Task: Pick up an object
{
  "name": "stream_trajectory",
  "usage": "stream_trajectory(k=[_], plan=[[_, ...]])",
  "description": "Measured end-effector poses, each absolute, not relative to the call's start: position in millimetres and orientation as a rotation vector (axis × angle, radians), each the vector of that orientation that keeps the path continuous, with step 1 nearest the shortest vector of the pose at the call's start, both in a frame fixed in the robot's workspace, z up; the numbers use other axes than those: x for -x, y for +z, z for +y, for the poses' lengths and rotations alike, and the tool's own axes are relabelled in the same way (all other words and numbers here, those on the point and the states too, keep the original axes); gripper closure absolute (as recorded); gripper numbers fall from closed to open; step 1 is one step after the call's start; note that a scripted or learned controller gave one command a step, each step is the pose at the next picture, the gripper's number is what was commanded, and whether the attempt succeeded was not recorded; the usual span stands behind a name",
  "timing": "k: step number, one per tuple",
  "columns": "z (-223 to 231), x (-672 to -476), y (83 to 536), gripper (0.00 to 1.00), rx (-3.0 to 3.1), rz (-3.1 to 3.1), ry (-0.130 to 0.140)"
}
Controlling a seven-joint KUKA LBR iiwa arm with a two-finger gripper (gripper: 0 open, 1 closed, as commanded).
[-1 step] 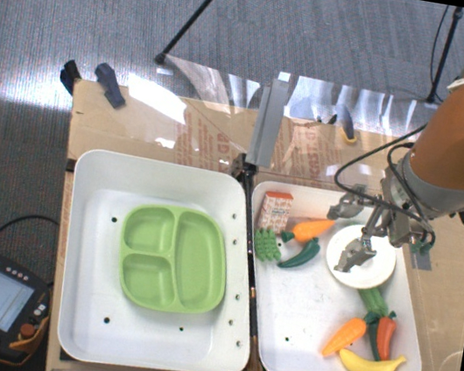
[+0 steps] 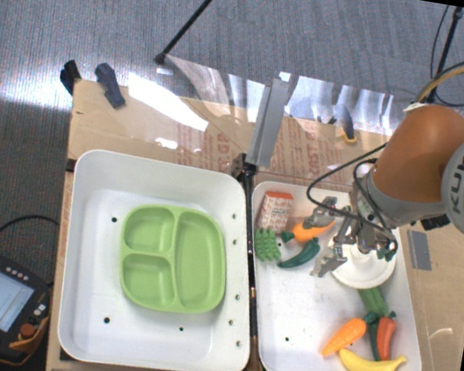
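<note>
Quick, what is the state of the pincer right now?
Pincer: above the right bin, holding nothing; open or closed cannot be told.

Bright, sharp; glare behind bins

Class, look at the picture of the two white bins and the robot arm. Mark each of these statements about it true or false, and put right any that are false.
1. The green plate lies in the left bin. True.
2. The banana lies in the left bin. False: it lies in the right bin, near its front right corner.
3. The gripper is over the right bin. True.
4. The green plate has one single compartment. False: it is divided into three.
5. A small carton stands near the back left corner of the right bin. True.
</note>
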State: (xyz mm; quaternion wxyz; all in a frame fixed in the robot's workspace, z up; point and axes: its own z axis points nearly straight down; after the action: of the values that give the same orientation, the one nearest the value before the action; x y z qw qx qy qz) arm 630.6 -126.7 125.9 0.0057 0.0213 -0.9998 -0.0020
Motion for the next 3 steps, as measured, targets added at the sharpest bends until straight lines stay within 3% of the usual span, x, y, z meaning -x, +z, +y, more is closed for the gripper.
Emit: stream_trajectory(k=[1, 2, 3], plan=[[-119.7, -643.2, 85.9, 0.0, -0.032, -3.14, -0.004], [-118.2, -646.3, 99.6, 1.0, -0.04, -3.148, -0.002], [-152.6, -514.9, 90.2, 1.0, -0.35, -3.128, 0.0]])
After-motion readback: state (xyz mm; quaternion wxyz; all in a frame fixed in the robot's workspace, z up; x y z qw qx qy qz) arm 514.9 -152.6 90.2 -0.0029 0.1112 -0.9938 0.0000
